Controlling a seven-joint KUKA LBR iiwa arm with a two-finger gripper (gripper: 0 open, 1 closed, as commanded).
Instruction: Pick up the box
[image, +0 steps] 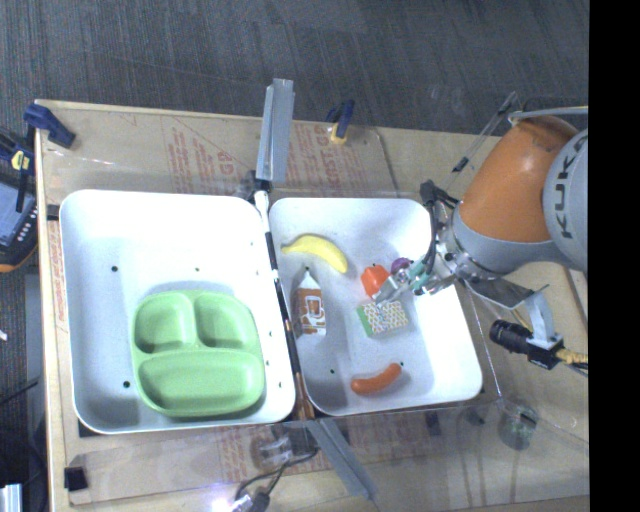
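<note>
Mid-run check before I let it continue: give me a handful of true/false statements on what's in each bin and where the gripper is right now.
1. The green divided tray lies in the left bin. True.
2. The banana lies in the left bin. False: it lies in the right bin, near its far side.
3. The gripper is over the right bin, close to the small patterned packet. True.
4. The box stands against the right bin's right wall. False: it is by the left wall, next to the divider between the bins.
5. The sausage lies near the right bin's front edge. True.
6. The gripper is on the box. False: it is apart from it, to the right.
</note>
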